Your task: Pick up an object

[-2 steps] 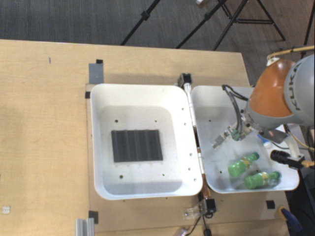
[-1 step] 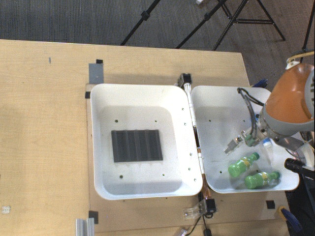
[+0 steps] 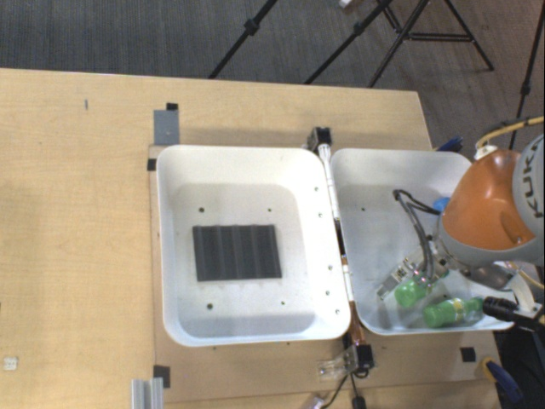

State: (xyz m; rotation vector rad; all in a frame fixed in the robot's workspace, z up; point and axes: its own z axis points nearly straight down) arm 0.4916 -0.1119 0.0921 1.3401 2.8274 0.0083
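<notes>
In the right bin (image 3: 375,186), a small green object (image 3: 410,295) lies near the front wall. A green bottle (image 3: 450,313) lies on its side just right of it. My gripper (image 3: 415,276) hangs low over the small green object, directly above it or touching it; I cannot tell which. The grey arm with its orange band (image 3: 485,207) covers the bin's right half. A bit of something blue (image 3: 440,204) peeks out beside the arm.
The left bin (image 3: 174,228) holds a dark grey ribbed mat (image 3: 237,251) lying flat at its middle. A divider rail (image 3: 334,220) runs between the two bins. Tan bench surface (image 3: 77,228) spreads to the left. Tripod legs stand on the floor behind.
</notes>
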